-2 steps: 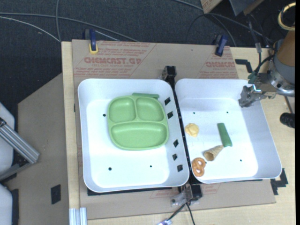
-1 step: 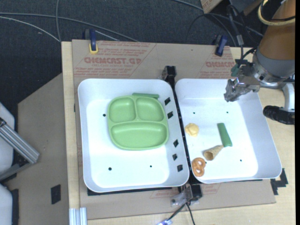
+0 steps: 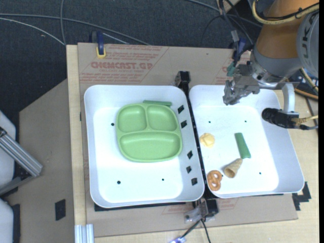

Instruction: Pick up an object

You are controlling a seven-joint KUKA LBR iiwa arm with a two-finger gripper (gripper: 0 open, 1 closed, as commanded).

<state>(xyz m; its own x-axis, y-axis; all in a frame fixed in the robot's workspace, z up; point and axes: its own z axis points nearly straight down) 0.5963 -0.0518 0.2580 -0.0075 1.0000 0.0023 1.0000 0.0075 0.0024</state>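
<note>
Camera view: jaws [image 3: 231, 99] hover above right bin [image 3: 283, 135], nothing gripped.

I've got the gripper [image 3: 232, 98] hanging over the far end of the right bin [image 3: 283, 151], nothing between its fingers. Below it in that bin: a yellow lump [image 3: 206, 139] near the left wall, a green stick [image 3: 242, 145] mid-bin, and a cone [image 3: 233, 168] just beside a pretzel [image 3: 214, 179] at the near edge. A green divided plate [image 3: 149, 132] sits in the left bin [image 3: 101, 156].
</note>
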